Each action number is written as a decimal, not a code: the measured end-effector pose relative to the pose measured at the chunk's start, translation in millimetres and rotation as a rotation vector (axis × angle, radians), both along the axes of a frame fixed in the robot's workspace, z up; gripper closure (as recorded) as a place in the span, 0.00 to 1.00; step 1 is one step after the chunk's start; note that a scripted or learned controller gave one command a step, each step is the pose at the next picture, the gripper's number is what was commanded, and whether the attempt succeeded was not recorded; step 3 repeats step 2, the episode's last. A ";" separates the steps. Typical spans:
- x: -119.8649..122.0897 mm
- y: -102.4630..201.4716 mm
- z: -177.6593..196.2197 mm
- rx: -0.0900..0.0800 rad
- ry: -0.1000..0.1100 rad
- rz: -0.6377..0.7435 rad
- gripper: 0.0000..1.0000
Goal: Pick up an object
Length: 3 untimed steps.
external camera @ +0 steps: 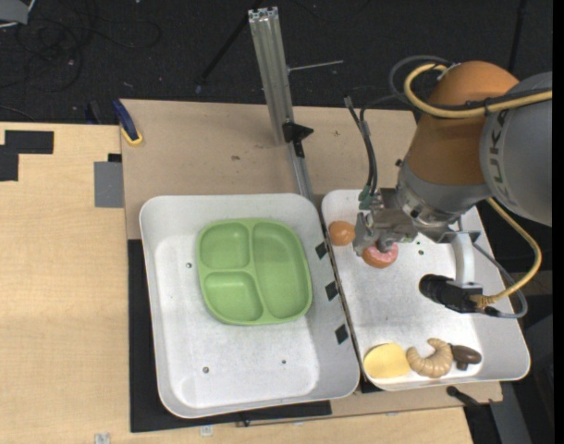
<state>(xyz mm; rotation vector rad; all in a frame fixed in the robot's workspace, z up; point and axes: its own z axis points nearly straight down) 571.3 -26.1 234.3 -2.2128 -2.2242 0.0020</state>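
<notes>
Arm: reaching in from the right, wrist pointing down over the right bin (504, 363).
Tool (378, 244): hanging over the pink object (381, 256); grip state unclear.
Pink object: lying in the right bin's upper left.

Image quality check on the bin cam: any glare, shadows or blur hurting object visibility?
Camera view: even lighting, soft shadows; the white right bin looks bright but not blown out; green tray crisp; the gripper sits over a pink object, partly hiding it; background above the bench is very dark.
</notes>
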 end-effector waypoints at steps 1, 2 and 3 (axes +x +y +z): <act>6.6 53.7 7.8 -0.001 -0.002 0.000 1.00; 8.4 100.4 -6.4 -0.002 0.002 -0.001 1.00; 8.4 100.4 -6.4 -0.002 0.002 -0.001 1.00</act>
